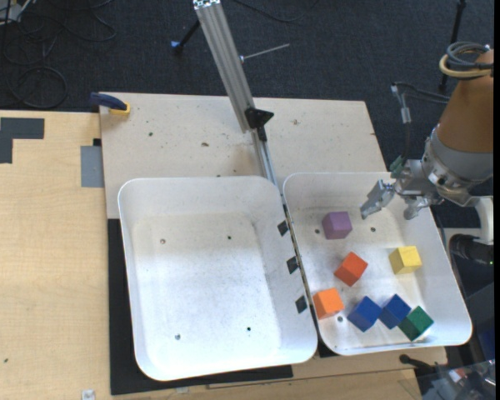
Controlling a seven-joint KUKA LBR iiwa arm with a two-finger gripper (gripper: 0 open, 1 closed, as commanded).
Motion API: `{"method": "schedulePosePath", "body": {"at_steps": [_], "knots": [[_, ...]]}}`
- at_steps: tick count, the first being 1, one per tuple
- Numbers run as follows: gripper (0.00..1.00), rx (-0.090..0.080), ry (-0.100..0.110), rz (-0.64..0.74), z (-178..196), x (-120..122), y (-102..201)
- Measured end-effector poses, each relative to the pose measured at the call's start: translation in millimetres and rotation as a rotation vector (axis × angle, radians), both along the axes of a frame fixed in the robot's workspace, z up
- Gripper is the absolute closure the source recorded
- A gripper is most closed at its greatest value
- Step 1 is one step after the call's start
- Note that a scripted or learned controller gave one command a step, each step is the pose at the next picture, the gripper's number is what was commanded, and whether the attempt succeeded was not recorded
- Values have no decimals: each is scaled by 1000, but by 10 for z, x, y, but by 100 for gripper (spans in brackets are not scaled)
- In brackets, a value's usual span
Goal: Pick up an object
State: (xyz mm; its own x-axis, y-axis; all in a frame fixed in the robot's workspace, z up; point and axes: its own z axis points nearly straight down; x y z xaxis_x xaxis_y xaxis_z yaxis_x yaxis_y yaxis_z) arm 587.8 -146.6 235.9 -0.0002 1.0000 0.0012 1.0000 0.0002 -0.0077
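Gripper: the grey two-finger gripper (394,200) is seen spread wide, nothing between its fingers, above the right white bin's (450,261) far edge.
Objects: small cubes lie in that bin: purple (337,224), red (351,268), yellow (405,259), orange (327,303), two blue (378,312), green (417,322).
Bench: pale wood (183,136), speckled; dark carpet (333,23) behind.

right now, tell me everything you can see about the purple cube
The purple cube is a small, matte, solid-looking block with slightly rounded edges, sitting flat on the floor of the right bin, in its upper part. It stands alone, touching no other block; the red-orange cube lies just below it. The gripper hovers up and to its right, not touching it.
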Motion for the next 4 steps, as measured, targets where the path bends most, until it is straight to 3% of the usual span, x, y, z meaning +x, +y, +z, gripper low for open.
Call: {"method": "schedulePosePath", "body": {"at_steps": [2,3,4], "knots": [[0,0,0,-2,-985,76,101],[100,0,-4,-7,-859,81,82],[100,-2,-12,-1,-227,65,67]]}}
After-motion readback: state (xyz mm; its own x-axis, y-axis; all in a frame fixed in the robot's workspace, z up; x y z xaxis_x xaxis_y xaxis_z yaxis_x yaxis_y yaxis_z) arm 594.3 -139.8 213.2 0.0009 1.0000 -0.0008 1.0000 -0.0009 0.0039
